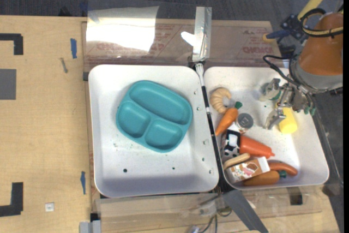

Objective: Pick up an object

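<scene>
My gripper [274, 102] hangs over the upper right part of the right bin [319, 156], with its fingers spread open and nothing between them. A yellow object [288, 122] lies just right of the lower finger [277, 117], close to it or touching it. Left of the gripper lie a small grey disc [245, 120], an orange carrot [226, 120] and a tan curled pastry [220, 97]. Lower in the bin sit a black-and-white toy [232, 142], an orange-red toy vegetable [255, 147], a printed packet [248, 168] and a red chili [282, 168].
The left bin [103, 161] holds a teal divided plate [154, 115]. A ridge [207, 117] separates the two bins. A clear plastic sheet and a metal upright [202, 35] stand behind them. The arm's orange band [322, 52] is at the right edge.
</scene>
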Controlling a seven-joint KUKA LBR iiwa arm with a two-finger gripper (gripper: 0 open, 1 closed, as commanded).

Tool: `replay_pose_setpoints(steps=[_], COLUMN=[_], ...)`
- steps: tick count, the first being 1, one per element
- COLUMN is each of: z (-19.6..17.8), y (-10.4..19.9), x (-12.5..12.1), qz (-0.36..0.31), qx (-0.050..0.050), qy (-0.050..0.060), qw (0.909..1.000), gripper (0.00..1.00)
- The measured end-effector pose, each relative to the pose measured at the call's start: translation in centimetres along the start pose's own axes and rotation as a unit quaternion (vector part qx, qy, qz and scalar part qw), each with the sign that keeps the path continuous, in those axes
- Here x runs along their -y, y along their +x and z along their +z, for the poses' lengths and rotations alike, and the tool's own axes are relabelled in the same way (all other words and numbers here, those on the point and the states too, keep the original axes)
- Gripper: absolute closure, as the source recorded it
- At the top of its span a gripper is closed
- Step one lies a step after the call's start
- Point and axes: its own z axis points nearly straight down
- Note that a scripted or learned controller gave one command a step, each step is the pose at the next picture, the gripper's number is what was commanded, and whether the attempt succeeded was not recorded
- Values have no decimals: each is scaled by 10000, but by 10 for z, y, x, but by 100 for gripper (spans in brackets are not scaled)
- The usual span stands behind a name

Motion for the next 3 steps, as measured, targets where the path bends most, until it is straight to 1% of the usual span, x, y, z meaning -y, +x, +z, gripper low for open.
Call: replay_pose_setpoints(steps=[1,2,3], z=[13,-2,12], y=[14,10,-18], x=[32,31,-13], qz=[537,523,-147], qx=[-3,63,14], qy=[-4,6,-3], qw=[9986,9986,9999], gripper=[0,100,100])
